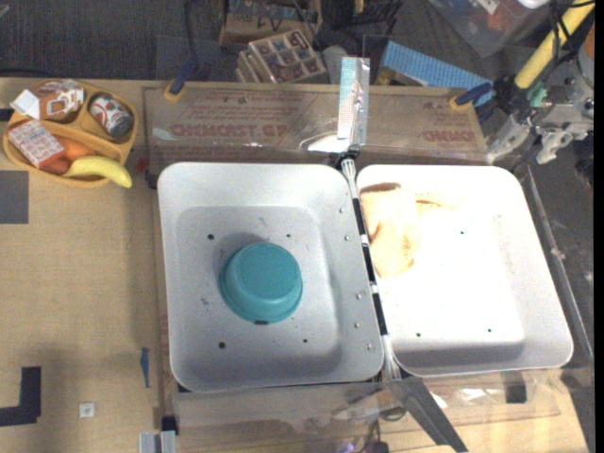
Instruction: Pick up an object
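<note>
Bowl [262, 281], teal, sits upturned mid left bin [189, 196]; banana [100, 169] at ten o'clock. Gripper [528, 135] at two o'clock, opening unclear.

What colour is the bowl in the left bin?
Teal; the bowl shows best in the camera view.

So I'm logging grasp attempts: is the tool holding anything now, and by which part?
Nothing is seen held. The teal bowl sits upside down in the left bin, untouched.

A robotics lab: two white bins [179, 253] bolted on a wooden counter [75, 300], cables [203, 8] and boxes [278, 55] cluttering the floor beyond its far edge.
</note>
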Controlling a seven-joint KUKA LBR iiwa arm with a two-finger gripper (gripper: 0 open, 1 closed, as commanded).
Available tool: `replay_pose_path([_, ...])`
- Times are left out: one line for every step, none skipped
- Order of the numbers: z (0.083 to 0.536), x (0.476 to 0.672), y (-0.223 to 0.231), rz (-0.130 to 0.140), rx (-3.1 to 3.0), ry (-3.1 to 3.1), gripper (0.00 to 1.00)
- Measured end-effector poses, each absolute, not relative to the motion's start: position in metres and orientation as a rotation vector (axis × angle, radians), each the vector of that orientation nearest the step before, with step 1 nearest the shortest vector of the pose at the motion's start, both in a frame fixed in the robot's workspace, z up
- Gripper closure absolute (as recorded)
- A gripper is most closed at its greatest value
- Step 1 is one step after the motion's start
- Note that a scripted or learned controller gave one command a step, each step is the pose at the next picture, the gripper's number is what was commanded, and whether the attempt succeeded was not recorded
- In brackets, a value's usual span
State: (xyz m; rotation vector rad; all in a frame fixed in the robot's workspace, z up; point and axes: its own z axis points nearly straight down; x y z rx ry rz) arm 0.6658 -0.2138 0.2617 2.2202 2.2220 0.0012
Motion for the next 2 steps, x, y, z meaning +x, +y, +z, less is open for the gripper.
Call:
replay_pose_path([0.219, 0.649, -0.138, 0.0, 2.173, 2.269, 0.0])
replay_pose_path([0.098, 0.668, -0.112, 0.007, 2.117, 2.311, 0.0])
